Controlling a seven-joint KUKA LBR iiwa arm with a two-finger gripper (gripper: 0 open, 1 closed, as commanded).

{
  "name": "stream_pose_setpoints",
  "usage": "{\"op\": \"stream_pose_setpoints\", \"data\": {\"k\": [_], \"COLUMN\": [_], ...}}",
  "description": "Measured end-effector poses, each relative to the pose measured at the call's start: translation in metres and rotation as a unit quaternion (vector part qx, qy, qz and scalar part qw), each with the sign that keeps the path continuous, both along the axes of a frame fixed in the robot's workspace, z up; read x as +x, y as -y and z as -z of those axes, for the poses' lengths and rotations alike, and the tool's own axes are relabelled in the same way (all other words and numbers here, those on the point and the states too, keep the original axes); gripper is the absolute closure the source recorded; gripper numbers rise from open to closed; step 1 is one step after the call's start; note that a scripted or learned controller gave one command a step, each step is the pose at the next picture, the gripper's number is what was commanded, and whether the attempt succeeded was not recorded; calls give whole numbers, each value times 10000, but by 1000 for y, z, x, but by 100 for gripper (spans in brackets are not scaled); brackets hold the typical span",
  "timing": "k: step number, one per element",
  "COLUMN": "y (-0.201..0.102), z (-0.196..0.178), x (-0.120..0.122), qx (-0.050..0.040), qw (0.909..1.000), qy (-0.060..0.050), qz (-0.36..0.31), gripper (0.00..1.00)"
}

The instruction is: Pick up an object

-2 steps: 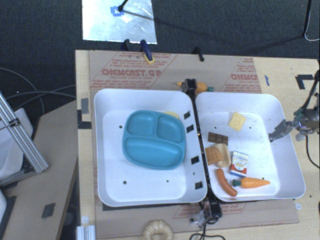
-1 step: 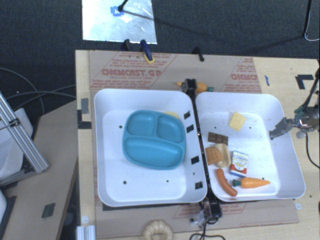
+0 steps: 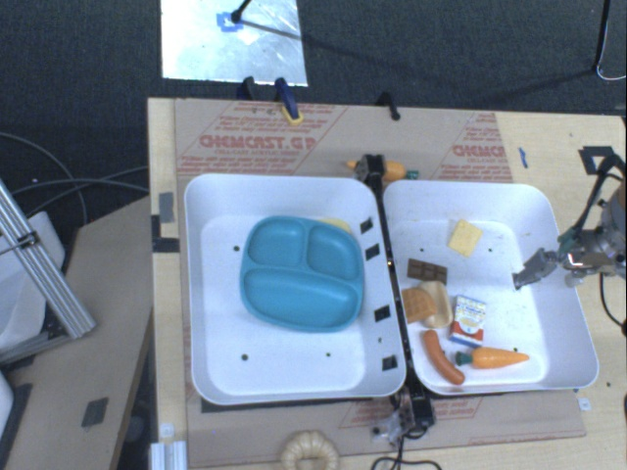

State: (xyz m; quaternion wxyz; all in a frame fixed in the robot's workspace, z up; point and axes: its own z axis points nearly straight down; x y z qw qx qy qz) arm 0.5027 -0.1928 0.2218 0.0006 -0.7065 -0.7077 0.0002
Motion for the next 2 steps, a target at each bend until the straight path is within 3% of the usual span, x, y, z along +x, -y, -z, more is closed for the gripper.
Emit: {"op": "stream_pose_setpoints", "data": {"k": [2], "y": [-3], "z": [94], "x": [8], "qx": [5], "qw": [10000], "qy": [-9], "qz": [4], "gripper": [0]}}
